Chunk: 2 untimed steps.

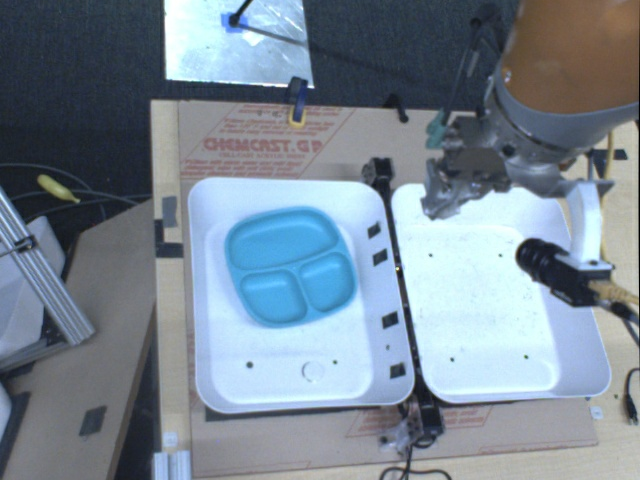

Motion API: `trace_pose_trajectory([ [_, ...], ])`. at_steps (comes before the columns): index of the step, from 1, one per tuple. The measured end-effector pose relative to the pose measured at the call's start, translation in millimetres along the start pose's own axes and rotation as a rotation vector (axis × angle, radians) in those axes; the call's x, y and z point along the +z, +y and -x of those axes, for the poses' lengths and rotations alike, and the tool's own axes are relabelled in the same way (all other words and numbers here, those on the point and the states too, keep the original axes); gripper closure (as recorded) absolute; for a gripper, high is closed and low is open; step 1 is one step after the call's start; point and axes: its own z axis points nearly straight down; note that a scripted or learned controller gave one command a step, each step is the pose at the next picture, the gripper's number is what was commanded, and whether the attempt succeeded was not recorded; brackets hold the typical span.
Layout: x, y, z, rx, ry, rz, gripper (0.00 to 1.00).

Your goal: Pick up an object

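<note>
A light blue divided plate (pixel 290 266) with three compartments lies flat in the left bin (pixel 215 363), a little above that bin's middle. My gripper (pixel 438 204) hangs over the far left corner of the right bin (pixel 560 378), just right of the divider between the bins. It stands well apart from the plate, up and to the right of it. The arm's grey wrist and orange band (pixel 570 38) fill the upper right and hide the right bin's far edge.
A faint round mark (pixel 313 371) shows on the left bin's floor near its front wall. A black cylinder on a white bracket (pixel 548 262) juts from the arm over the right bin. Black clips (pixel 388 290) line the divider. Cardboard (pixel 260 140) lies beyond the bins.
</note>
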Motion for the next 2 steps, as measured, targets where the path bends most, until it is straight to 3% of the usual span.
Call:
trace_pose_trajectory([
  [1,13.8,-1.2,-103.3,-0.011,0.002,-0.006,1.0],
  [2,-14.3,0.4,-46.6,0.007,-0.001,-0.001,1.0],
])
